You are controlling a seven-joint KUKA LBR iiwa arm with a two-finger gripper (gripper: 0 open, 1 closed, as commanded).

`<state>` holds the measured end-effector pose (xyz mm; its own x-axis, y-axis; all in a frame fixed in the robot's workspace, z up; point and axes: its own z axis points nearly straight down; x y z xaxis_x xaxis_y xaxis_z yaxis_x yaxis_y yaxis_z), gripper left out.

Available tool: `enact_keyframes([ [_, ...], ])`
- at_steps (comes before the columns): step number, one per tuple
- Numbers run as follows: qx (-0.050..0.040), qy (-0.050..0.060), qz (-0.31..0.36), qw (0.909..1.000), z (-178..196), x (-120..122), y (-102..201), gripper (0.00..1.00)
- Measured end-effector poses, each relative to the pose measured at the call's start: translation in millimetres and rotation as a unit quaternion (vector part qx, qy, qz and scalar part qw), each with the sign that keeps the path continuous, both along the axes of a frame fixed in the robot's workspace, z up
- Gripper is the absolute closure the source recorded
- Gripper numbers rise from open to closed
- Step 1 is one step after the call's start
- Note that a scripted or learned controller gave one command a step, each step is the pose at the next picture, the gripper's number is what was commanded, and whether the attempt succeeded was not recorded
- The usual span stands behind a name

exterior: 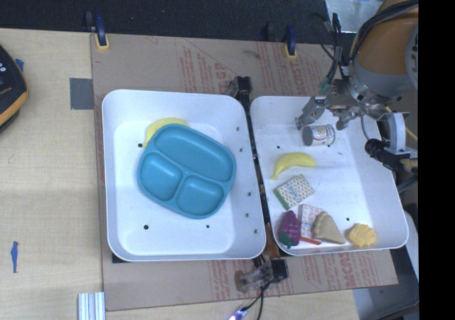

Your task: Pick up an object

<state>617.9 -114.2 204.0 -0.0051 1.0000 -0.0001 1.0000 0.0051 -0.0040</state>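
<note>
My gripper [325, 118] hangs over the far part of the right bin [377, 190], its two fingers spread apart, so it is open. A small silver can [321, 134] lies on its side just below and in front of the fingertips; I see no finger pressing on it. Further toward the front lie a yellow banana [293, 163], a green checkered packet [294, 190], a purple bunch of grapes [288, 227], a tan wedge [328, 228] and a yellow shell-like piece [361, 235].
The left bin [121, 226] holds a blue divided plate [186, 171] resting on a yellow object [163, 126]. A black divider clamp [242, 87] sits between the bins. Cables run beside the arm at the right rim [384, 151].
</note>
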Motion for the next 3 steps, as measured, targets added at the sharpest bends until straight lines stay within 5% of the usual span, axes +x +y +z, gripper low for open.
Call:
enact_keyframes([
  [1,-0.0011,-0.001,0.000,1.0000,-96,35,-34,0.00],
  [2,-0.0007,-0.002,-0.001,1.0000,-66,14,-87,0.00],
  [3,-0.0003,-0.001,0.001,1.0000,-112,39,-97,0.00],
])
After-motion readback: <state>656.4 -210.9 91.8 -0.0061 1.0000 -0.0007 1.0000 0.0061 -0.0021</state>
